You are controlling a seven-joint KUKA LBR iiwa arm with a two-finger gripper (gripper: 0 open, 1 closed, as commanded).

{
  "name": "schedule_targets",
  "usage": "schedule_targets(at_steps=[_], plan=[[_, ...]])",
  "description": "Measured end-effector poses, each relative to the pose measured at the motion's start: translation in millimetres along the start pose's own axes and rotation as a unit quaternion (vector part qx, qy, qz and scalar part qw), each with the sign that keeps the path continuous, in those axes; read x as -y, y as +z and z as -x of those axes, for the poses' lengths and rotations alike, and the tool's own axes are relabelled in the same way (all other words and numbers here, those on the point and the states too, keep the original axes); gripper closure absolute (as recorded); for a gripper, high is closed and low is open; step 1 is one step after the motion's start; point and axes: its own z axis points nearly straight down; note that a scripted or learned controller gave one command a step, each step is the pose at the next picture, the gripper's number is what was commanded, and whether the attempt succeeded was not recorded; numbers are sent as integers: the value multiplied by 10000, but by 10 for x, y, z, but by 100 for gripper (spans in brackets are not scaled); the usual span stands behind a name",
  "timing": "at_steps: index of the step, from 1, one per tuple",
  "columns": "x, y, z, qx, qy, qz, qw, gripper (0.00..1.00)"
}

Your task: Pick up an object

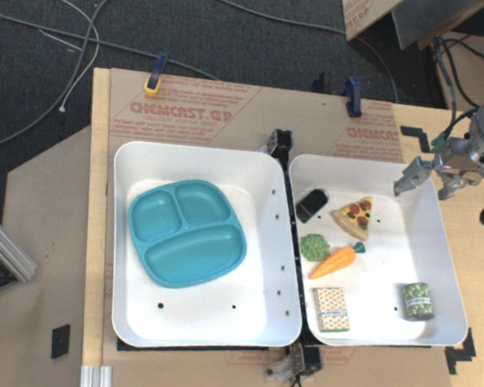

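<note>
The right bin holds several small items: a black block, a pizza slice, a green broccoli piece, an orange carrot, a patterned cracker box and a green can. My gripper hangs above the bin's far right corner, open, its two fingers spread with nothing between them. It stands well to the right of the pizza slice and touches no item.
The left bin holds a teal divided plate. A black clamp sits where the bins meet at the back. Blue clamps pin the cardboard sheet under the bins. Cables trail over the dark floor behind.
</note>
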Motion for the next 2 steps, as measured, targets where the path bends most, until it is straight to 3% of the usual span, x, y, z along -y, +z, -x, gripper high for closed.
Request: schedule_targets(at_steps=[1, 2], plan=[[-28, -90, -8, 17, -19, 73, 10000, 0], [-53, 367, 79, 17, -13, 64, 10000, 0]])
